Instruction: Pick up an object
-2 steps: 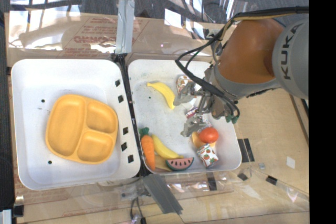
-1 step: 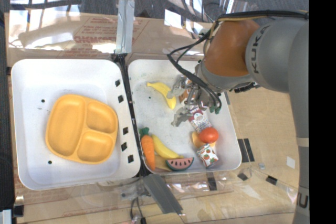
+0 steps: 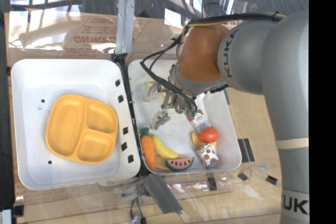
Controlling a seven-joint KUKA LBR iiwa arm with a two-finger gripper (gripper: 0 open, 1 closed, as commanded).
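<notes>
Resting in the left white bin (image 3: 26,113) is a yellow plastic tray with three compartments (image 3: 81,128), lying flat near the bin's middle. Along the right white bin's (image 3: 233,139) near edge lie an orange toy carrot (image 3: 148,150), a yellow toy banana (image 3: 165,149) and a watermelon slice (image 3: 179,163), touching one another, with a small patterned carton (image 3: 208,155) and a red tomato (image 3: 208,135) just to their right. Above them the grey arm's gripper (image 3: 160,120) hangs over the bin floor, its metal fingers standing slightly apart with nothing between them, well clear of the carrot.
</notes>
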